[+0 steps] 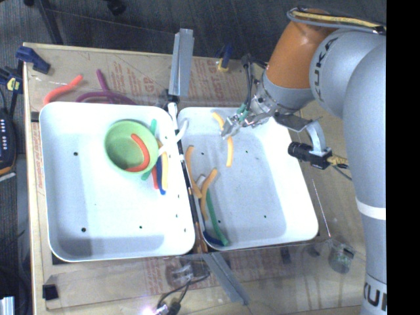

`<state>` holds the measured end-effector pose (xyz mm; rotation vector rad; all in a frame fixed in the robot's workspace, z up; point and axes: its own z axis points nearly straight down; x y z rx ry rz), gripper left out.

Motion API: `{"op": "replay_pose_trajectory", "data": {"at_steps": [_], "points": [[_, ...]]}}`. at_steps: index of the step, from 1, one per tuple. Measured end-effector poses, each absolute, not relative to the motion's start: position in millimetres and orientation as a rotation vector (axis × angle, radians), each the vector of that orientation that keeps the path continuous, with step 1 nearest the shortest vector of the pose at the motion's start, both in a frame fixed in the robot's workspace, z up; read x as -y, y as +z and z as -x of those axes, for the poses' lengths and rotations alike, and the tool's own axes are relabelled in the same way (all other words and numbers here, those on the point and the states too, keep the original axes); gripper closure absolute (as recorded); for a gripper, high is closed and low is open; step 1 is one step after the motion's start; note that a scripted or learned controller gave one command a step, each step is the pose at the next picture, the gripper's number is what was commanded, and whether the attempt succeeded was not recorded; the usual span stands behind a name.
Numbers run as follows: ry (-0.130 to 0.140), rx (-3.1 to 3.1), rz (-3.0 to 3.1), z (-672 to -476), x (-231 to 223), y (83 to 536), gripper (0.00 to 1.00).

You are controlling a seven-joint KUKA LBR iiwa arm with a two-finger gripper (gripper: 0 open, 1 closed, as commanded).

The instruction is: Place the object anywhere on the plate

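Over right bin (298, 209), claw (231, 127) hovers near back wall; can't tell its state. Yellow strip (230, 152) hangs or lies just below it, contact unclear. Green plate (118, 148) in left bin (79, 228). Likely pick stage; next needs confirmed grasp, then carry left.

I see open floor across the lower half of the left bin (98, 235) and the right side of the right bin (275, 202). The green plate (125, 146) is ringed by strips (161, 169) on its right, and more strips (209, 205) crowd the right bin's left wall.
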<state>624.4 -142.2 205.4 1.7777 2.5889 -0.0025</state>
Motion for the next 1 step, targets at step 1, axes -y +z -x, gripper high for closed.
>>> {"op": "replay_pose_trajectory", "data": {"at_steps": [1], "points": [[-0.002, -2.589, -1.777, -624.5, 142.1, 205.5, 0.0]]}}
